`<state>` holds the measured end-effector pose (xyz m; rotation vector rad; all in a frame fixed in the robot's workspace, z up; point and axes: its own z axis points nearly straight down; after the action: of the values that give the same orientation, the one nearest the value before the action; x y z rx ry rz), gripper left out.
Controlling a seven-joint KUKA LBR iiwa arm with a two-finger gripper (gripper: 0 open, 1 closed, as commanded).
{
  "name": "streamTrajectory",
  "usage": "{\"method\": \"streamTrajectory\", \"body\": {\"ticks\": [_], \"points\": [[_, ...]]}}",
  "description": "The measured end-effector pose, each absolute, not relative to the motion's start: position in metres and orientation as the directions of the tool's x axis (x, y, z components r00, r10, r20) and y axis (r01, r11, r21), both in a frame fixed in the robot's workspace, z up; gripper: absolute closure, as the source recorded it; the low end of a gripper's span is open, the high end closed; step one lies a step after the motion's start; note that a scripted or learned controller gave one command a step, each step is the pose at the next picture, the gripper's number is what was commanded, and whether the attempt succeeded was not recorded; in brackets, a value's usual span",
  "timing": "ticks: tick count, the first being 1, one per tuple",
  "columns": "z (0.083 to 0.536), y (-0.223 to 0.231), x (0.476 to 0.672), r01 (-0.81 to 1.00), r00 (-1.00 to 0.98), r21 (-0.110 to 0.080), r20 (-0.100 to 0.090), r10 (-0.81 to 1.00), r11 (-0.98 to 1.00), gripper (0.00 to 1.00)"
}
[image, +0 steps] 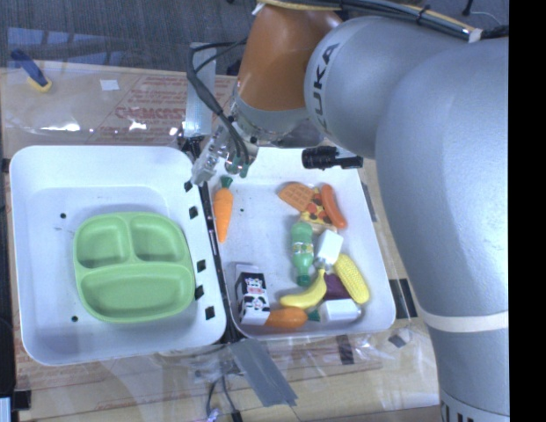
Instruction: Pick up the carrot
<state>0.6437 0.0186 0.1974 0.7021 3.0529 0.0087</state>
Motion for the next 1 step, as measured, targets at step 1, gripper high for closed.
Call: {"method": "streamTrajectory", "body": {"ticks": [1], "points": [[0.1920, 0.0648, 0.5964, 0.345, -0.939, 0.001, 0.001, 0.345, 0.939, 1.00]]}}
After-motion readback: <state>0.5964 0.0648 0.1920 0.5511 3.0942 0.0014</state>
